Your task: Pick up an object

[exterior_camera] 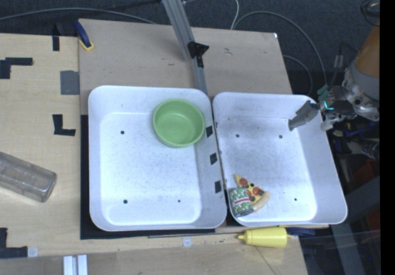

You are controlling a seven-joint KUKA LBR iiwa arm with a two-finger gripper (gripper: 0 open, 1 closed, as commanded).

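Nothing is lifted yet; the hand [303, 115] hovers at the right bin's [321, 206] far edge, its state cannot be told; the pizza slice toy [248, 194] lies untouched.

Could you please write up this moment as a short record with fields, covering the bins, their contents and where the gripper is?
left bin: holds a green bowl, upright, near its back right corner
right bin: holds a pizza slice toy and a small green packet, touching, at its front left
gripper: over the right bin's back right edge, holding nothing visible
outside bins: yellow bottle lying in front of the right bin; clear plastic container on the left bench
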